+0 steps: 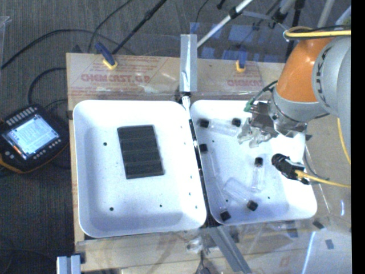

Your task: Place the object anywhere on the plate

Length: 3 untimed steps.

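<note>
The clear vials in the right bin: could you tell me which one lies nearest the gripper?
The vial at the bin's far side, black cap pointing left, lies just left of the gripper. The others, such as the black-capped vial, lie lower in the bin.

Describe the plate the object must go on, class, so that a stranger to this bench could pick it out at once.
Start at the two white bins lying side by side and take the left bin, the one away from the arm. The plate lies flat on its floor, a little above the middle. It is a dark ribbed rectangle, far larger than the small clear vials with black caps in the right bin.
</note>
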Each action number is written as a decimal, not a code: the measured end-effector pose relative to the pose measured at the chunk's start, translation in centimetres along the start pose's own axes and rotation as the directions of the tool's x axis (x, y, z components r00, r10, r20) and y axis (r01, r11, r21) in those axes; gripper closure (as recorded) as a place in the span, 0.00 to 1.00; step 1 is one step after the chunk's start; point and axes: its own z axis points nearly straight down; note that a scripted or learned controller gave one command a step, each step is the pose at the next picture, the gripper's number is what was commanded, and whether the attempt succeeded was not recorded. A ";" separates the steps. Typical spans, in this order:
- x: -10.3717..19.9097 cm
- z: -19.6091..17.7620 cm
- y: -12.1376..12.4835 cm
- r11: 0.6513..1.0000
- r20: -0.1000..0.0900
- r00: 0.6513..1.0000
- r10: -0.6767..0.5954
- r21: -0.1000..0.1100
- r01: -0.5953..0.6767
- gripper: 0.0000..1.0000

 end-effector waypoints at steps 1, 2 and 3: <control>8.0 2.7 2.1 0.991 -0.002 0.991 -0.137 -0.001 0.137 1.00; 14.6 -10.8 3.1 0.966 0.001 0.966 -0.258 -0.004 0.258 1.00; 19.5 -21.8 -1.9 0.955 0.002 0.955 -0.297 -0.004 0.297 1.00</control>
